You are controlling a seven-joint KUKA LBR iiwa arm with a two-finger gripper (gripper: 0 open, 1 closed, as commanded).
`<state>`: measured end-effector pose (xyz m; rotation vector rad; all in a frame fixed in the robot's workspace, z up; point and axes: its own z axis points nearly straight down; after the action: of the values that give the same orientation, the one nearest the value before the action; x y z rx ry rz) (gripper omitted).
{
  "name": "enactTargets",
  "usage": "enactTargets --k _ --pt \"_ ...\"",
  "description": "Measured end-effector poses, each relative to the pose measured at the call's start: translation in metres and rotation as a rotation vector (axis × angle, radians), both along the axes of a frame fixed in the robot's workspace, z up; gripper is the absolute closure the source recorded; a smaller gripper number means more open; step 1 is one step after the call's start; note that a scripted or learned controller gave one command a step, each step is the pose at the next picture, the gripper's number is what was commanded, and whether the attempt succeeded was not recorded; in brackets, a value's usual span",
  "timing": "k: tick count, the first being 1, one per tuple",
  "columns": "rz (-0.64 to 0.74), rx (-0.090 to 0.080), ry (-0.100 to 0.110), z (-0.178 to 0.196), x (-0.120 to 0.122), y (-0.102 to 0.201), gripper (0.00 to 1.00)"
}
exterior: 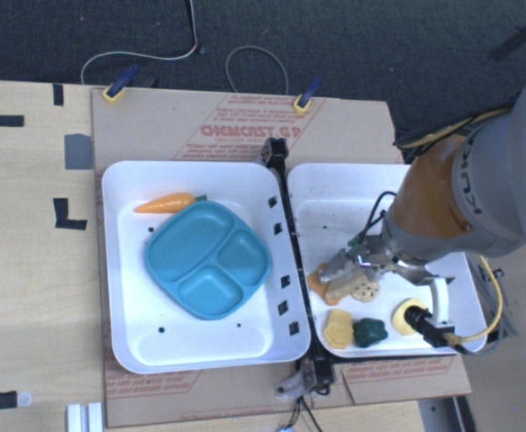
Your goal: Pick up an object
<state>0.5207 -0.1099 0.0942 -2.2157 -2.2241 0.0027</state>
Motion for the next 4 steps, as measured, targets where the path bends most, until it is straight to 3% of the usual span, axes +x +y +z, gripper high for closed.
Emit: enactTargets --k 1,2,3,4 --pt "-0.002 -0.001 -0.004 0.009 0.049 -0.027 0.0" --pt "-0.002 -0.004 -0.009 0.021 0.122 -0.073 0.0" --pt "-0.001 0.003 0.005 0.03 0.04 -0.006 0.0" --pt "-0.004 -0.009 -0.027 -0.005 -0.027 -0.008 0.0"
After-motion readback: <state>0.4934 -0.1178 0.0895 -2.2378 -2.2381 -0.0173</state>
